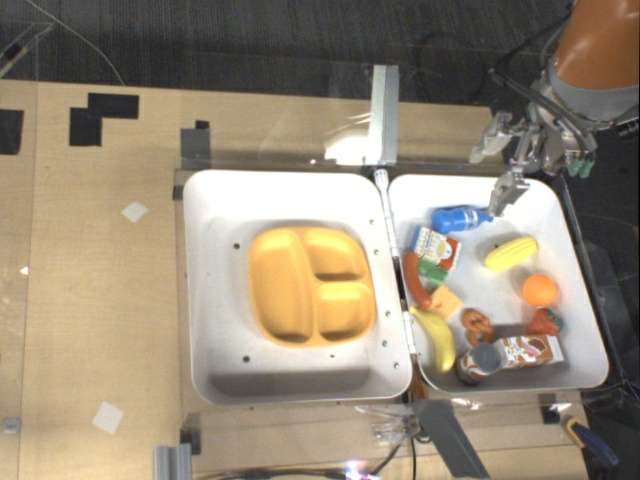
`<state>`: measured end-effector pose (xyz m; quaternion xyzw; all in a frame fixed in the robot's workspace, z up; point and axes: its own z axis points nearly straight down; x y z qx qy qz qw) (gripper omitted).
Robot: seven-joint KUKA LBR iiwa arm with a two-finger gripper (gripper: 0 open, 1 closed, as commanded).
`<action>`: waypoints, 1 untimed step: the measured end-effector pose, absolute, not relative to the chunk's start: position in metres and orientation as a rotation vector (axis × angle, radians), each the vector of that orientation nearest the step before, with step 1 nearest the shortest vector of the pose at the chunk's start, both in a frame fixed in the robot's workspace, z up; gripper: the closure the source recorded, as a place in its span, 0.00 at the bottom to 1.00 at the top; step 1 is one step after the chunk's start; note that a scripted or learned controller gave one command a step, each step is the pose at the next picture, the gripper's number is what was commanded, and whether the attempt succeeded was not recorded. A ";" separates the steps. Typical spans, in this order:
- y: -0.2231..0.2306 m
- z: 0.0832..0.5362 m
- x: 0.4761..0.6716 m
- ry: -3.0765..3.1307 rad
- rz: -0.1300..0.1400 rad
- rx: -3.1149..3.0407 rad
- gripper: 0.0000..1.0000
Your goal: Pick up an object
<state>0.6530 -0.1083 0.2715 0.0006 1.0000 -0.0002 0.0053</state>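
Tan bench (90,298) | blue bottle (458,217) lying in right bin (570,268) | jaws: cannot tell

A light wooden bench top (90,298) spreads around the two bins. Beyond its far edge lies dark grey carpet (250,18). Black cut-out squares (100,113) mark the bench's far left part. A grey metal post (384,118) stands at the bench's far edge.
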 end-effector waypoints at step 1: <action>-0.115 0.320 0.658 3.113 -0.004 -0.302 0.00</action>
